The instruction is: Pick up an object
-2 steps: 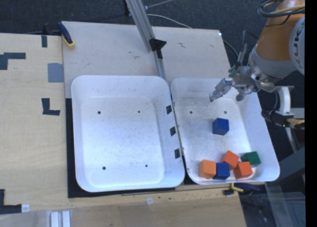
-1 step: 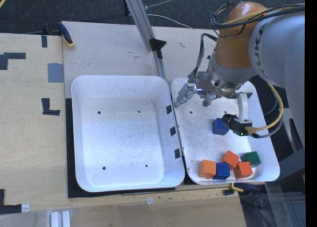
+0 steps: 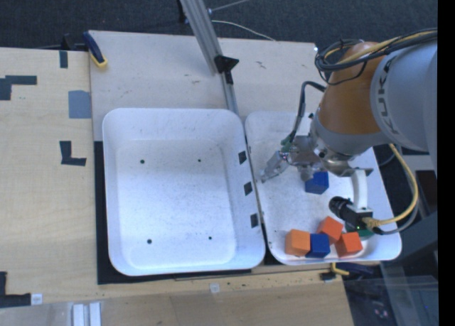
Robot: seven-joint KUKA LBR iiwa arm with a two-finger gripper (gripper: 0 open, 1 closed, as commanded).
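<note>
Reaching in from the right, my arm (image 3: 370, 97) hangs over the right bin (image 3: 274, 129), its orange band and grey wrist covering much of the bin's far half. My gripper (image 3: 279, 165) sits low near the bin's left wall, metal fingers (image 3: 271, 170) pointing left toward the divide between the two bins. The fingers look spread a little with nothing between them, though at this angle I cannot tell for certain how wide they stand.

A blue cube (image 3: 317, 182) lies just beside my wrist, on the bin floor, apart from the fingertips and not gripped. At the near edge of the same bin a cluster of blocks rests together: an orange block (image 3: 298, 242) on the left, a second blue block (image 3: 320, 245) touching it, an orange one (image 3: 330, 228) behind, and another orange one (image 3: 348, 244) to the right. A black cable fitting (image 3: 344, 210) hangs just above that cluster.

The left bin (image 3: 174, 189) lies alongside, touching the right bin's rim. A slanted aluminium rail (image 3: 202, 23) runs from the far edge down to where the bins meet.
</note>
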